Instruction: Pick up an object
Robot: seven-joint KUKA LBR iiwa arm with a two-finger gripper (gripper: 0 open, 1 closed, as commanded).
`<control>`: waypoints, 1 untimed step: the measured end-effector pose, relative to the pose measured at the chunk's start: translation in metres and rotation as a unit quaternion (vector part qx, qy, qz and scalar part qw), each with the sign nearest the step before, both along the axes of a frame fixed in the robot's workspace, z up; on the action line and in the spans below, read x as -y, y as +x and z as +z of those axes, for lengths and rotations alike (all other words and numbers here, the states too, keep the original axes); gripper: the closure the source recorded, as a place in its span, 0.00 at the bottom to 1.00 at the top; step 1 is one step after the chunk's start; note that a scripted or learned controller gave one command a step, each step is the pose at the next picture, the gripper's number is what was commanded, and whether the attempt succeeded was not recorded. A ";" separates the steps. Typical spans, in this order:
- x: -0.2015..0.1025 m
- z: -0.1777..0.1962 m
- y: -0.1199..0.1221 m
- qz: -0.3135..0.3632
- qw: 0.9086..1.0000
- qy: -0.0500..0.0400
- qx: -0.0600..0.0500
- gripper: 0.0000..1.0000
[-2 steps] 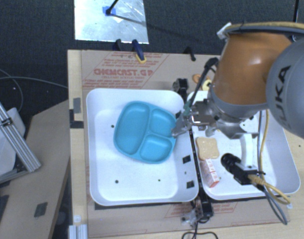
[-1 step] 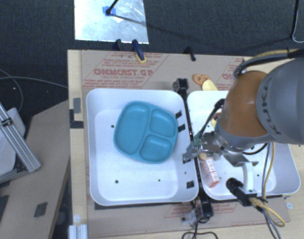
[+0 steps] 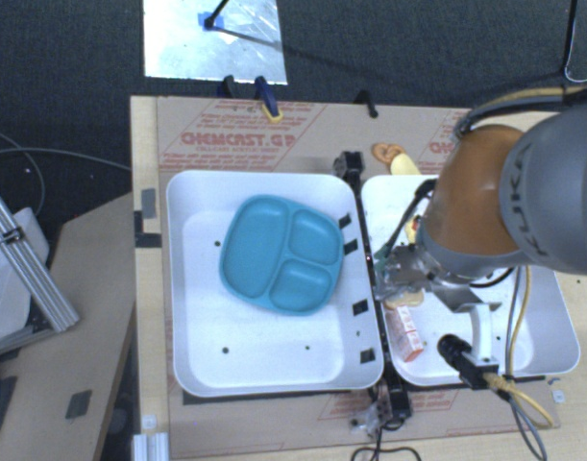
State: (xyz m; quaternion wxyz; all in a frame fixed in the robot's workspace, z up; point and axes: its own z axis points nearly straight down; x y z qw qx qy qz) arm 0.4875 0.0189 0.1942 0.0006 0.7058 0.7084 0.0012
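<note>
Arm low over right bin (image 3: 552, 339), right of frame. Hand (image 3: 401, 279) at that bin's left wall; spread or pressed together: cannot tell. Small orange-white box (image 3: 405, 329) lies on the bin floor just below the hand, lower centre-right. Blue tray (image 3: 281, 254) in left bin (image 3: 202, 353).

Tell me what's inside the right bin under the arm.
In the right bin, a small orange-and-white box lies near the left wall, partly under the arm's wrist. A yellowish item shows at the bin's far edge. The arm covers most of the floor, so anything beneath it is hidden.
</note>
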 end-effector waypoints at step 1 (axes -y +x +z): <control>-0.040 0.025 0.000 0.001 1.000 0.000 0.001 1.00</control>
